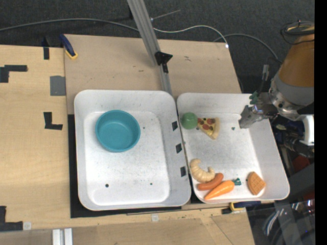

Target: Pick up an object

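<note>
Since the task names no particular object, the candidates are the toy foods in the right bin (265, 152): a pizza slice (208, 126) lies near the bin's far side with a green ball (189, 120) just beside it, while a cream-coloured croissant-like piece (202, 171), a sausage (210, 181) and a carrot (221, 189) huddle together at the near edge, the three touching or nearly so. A small orange waffle-like biscuit (255, 182) sits apart in the near right corner. None of these is lifted; all rest on the bin floor.

Outward from there, the gripper (250, 116) hangs over the far right part of that bin, well apart from the near cluster and closer to the pizza slice than to anything else. Nothing is between its fingers. At this slant and size the fingertips blur into the wrist hardware, so whether the jaws stand wide or narrow cannot be told.

The step in hand looks like the approach: the arm is positioned above the bin but not yet down on any item. The next move calls for choosing a target, probably the isolated pizza slice or biscuit rather than the crowded trio, centring over it and descending.

The left bin (87, 188) holds a teal bowl (118, 130).
</note>
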### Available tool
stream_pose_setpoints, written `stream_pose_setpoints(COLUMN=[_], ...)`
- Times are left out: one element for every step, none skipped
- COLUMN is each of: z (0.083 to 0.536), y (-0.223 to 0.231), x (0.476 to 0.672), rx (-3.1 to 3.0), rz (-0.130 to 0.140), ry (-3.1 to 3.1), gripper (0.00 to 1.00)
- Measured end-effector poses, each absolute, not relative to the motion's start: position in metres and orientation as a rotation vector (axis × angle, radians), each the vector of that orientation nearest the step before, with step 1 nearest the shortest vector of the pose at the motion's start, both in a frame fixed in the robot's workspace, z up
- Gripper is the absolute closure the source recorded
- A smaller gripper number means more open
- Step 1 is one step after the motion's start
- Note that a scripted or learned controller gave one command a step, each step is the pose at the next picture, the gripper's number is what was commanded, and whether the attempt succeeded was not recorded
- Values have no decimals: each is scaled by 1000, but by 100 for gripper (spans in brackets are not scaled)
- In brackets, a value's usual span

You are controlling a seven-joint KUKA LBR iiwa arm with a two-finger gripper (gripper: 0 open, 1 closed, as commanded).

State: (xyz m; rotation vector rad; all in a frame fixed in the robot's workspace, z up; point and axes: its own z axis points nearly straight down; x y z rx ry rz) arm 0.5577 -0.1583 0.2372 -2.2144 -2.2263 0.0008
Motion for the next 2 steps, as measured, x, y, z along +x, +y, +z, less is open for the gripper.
stream_pose_setpoints(z=[244,249], y=[-111,-64], x=[571,581], rx=[-2213,-2213], rz=[-1,-1], ry=[-2228,-2228], gripper=[100,100])
